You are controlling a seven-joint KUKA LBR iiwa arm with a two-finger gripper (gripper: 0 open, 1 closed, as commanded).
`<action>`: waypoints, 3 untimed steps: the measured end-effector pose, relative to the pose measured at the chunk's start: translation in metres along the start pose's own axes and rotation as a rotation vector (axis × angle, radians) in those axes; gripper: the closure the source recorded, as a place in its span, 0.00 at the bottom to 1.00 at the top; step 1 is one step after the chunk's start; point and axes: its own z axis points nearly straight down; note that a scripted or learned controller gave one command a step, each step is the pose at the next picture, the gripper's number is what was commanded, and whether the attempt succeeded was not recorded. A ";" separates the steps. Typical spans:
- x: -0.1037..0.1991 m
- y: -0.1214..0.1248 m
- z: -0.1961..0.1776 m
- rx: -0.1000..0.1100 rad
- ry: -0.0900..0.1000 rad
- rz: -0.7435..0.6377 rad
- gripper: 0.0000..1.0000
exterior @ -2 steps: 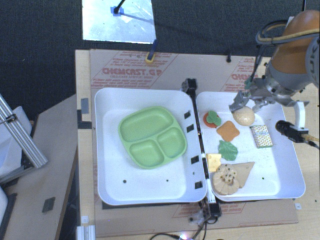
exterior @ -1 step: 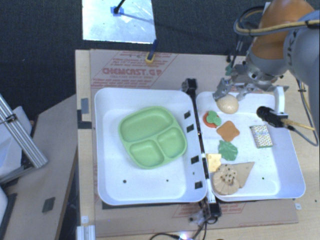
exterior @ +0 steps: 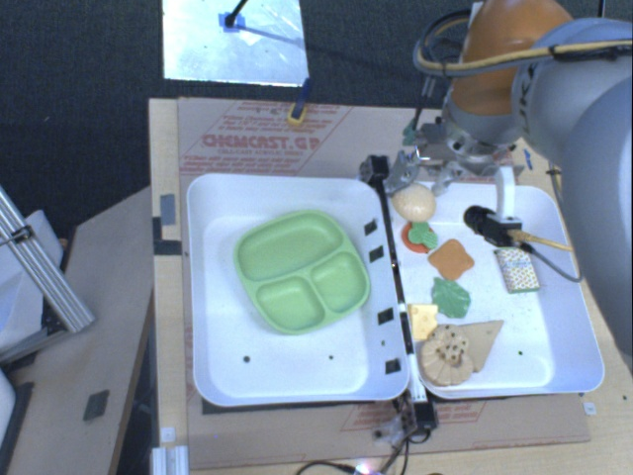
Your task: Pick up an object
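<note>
My gripper hangs at the far left corner of the right bin. Just in front of and below it lies a beige rounded bun; whether they touch is hidden. Nearer the camera in this bin lie a red and green piece, an orange slice, a green leaf, a yellow cheese square, a round cookie on a tan wedge, and a patterned packet.
The left bin holds a green divided plate. A black-clipped divider separates the two bins. The grey arm with its orange band covers the far right of the bench.
</note>
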 end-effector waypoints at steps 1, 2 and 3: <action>-0.009 0.010 -0.012 -0.001 -0.001 0.003 1.00; -0.014 0.004 -0.015 0.001 -0.001 0.008 1.00; -0.004 0.007 -0.003 0.002 -0.001 0.004 1.00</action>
